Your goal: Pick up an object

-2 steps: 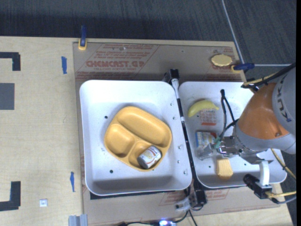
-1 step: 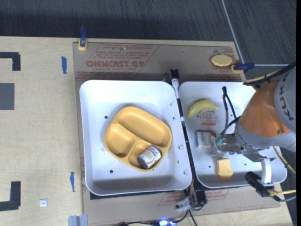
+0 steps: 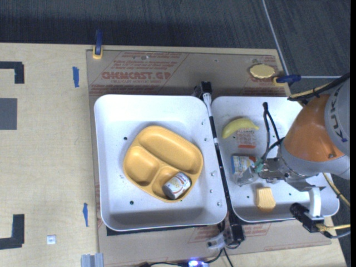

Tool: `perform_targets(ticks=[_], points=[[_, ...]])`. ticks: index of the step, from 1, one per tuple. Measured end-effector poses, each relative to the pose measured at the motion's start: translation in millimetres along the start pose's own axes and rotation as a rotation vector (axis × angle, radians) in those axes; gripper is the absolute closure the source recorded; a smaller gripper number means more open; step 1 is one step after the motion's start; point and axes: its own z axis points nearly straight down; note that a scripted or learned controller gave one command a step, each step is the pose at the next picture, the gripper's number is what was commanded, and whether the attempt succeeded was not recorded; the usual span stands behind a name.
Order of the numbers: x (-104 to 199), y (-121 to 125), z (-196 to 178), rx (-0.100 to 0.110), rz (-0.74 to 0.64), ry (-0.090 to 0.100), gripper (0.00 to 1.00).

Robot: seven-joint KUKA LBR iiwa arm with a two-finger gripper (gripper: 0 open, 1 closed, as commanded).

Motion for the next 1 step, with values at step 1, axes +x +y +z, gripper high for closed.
perform_targets(ticks=[1], points=[[3.2, -2.4, 10.8, 0.007, 0.001, 0.002, 0.00]])
